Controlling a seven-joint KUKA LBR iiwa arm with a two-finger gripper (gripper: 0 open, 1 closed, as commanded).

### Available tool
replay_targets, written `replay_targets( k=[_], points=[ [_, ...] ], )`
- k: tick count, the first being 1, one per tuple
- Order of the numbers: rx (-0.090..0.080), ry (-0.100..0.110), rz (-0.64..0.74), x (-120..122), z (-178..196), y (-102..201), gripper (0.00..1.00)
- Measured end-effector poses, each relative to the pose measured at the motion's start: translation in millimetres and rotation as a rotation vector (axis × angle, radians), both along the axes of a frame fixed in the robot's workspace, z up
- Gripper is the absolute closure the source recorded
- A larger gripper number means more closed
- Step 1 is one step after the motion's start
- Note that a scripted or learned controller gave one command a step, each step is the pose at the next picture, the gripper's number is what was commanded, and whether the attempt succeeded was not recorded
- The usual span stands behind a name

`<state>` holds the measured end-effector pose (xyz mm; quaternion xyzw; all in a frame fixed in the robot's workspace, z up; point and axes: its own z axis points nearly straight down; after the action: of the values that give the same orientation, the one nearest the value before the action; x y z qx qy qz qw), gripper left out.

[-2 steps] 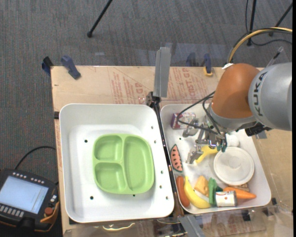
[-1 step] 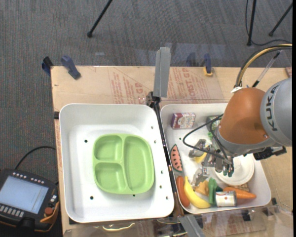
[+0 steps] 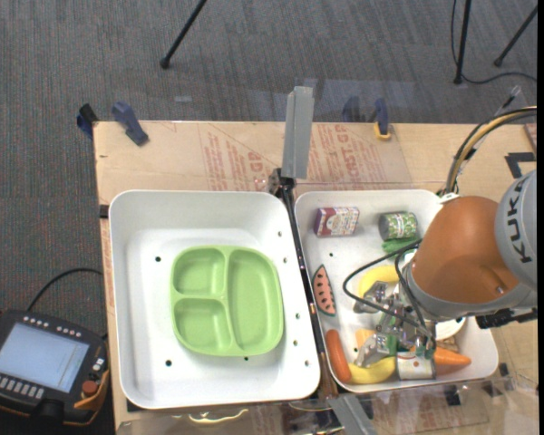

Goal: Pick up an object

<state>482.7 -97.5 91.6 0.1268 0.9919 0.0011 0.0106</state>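
The left bin holds a smooth green divided plate. The right bin is crowded: small carton, green can, watermelon slice, carrot. The claw is low among them; whether it grips anything I cannot tell.

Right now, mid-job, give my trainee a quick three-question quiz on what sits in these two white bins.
1. True or false: the green three-compartment plastic plate lies in the left white bin.
2. Which bin is the claw over? A) left B) right white bin C) neither
3. Fill in: the toy watermelon slice lies by the right bin's ____ wall.

Key: 1 true. 2 B; it hangs low among toy food near the yellow banana and orange carrot. 3 left, beside the divider, below the small brown milk carton.
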Motion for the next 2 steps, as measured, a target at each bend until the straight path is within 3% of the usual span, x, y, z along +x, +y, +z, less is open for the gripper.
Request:
replay_targets(
  k=[1, 2],
  points=[
    [0.002, 0.013, 0.008, -2.7, 7.3, 1.5, 1.0],
    [0.005, 0.024, -0.341, 4.7, -5.6, 13.7, 1.0]
  ],
)
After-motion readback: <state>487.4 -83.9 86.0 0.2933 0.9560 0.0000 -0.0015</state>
